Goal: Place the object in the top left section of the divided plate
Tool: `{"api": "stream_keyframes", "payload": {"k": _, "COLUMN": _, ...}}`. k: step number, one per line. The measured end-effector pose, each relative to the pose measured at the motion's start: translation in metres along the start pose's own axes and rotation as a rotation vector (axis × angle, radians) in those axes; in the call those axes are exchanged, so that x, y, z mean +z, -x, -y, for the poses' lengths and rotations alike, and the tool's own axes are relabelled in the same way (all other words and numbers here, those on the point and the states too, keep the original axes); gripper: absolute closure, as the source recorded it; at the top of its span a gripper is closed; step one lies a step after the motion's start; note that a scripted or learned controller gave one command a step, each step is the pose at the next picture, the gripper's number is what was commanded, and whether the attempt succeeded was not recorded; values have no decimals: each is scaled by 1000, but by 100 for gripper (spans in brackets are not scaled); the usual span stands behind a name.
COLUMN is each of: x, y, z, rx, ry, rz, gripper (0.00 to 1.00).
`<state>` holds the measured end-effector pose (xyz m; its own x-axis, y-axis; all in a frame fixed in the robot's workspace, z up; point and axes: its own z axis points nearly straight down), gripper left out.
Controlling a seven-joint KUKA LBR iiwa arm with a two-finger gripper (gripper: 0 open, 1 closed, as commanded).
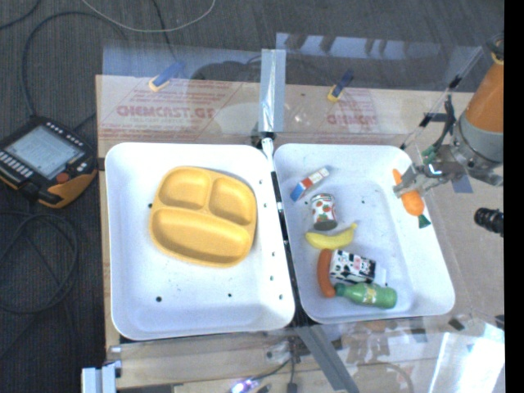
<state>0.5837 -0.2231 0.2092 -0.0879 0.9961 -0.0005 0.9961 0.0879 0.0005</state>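
One yellow divided plate [205,215] is seen in the left bin [123,285]. Six objects are counted in the right bin [426,289]; a carrot [413,201] lies at its right rim, beside the gripper [412,180], whose finger state cannot be told.

I was working a robotics lab: a teach pendant [45,160] lay on dark carpet [49,301] among loose cables [147,11].

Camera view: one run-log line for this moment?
pincer: at right bin's right rim, carrot at its tips, grasp unclear | yellow divided plate: left bin, sections bare | placement: not yet done
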Motion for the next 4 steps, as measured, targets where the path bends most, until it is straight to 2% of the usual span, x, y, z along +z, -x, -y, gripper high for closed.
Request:
{"api": "stream_keyframes", "payload": {"k": 1, "x": 45, "y": -46, "z": -55, "rx": -65, "ry": -1, "rz": 1, "gripper": 100}}
{"api": "stream_keyframes", "payload": {"k": 2, "x": -12, "y": -99, "z": -68, "rx": -289, "ry": 0, "rz": 3, "gripper": 100}}
{"api": "stream_keyframes", "payload": {"k": 3, "x": 22, "y": -156, "z": -60, "rx": -252, "ry": -1, "rz": 0, "gripper": 100}}
{"api": "stream_keyframes", "payload": {"k": 4, "x": 25, "y": -225, "z": -91, "rx": -445, "ry": 0, "rz": 2, "gripper": 100}}
